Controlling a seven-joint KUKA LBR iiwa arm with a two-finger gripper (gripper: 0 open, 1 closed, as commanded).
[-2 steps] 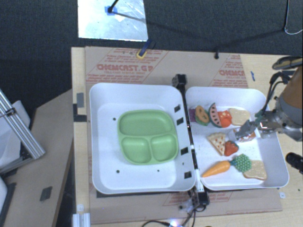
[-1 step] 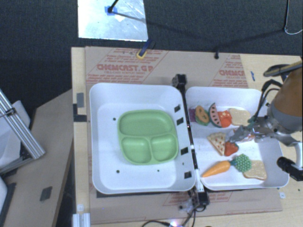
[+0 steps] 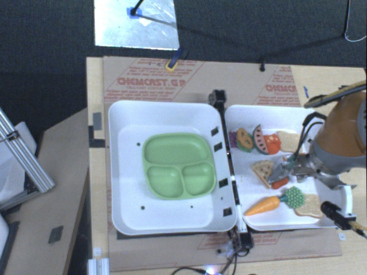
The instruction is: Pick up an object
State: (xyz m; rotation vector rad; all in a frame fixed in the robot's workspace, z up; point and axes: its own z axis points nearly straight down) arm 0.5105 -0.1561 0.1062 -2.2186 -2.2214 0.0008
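Two white bins, one green tray, six food toys.

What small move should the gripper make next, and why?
Probably a short descent, then closing. The gripper sits low in the right bin, right at the toast slice and a red piece; I see nothing gripped yet.

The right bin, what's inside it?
In the right bin: a carrot, watermelon slice, toast and other toy foods. The gripper covers some.
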